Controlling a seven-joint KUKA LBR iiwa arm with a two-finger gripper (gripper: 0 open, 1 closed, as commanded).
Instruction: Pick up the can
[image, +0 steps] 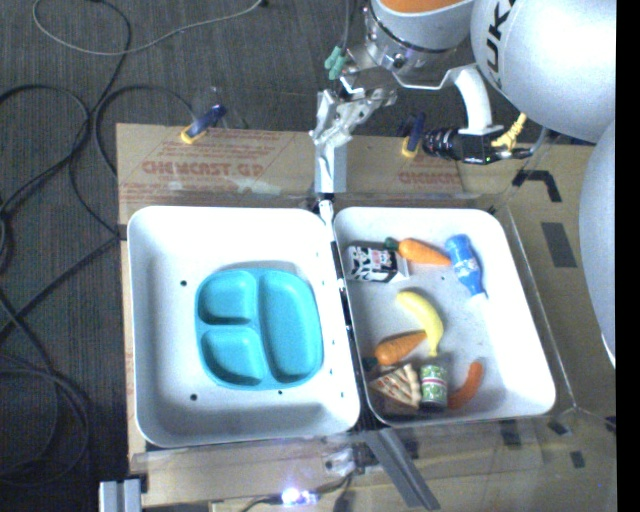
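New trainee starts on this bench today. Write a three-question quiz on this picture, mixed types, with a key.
1. Multiple choice: which bin holds the can? A) left bin B) right bin C) neither
2. True or false: the hand is down inside the bin, touching the can.
3. Fill in: the blue divided tray lies in the ____ bin.

Key
1. B: near its front edge, between the sandwich and the sausage.
2. False: the hand hangs above the cardboard behind the bins, far from the can.
3. Left.
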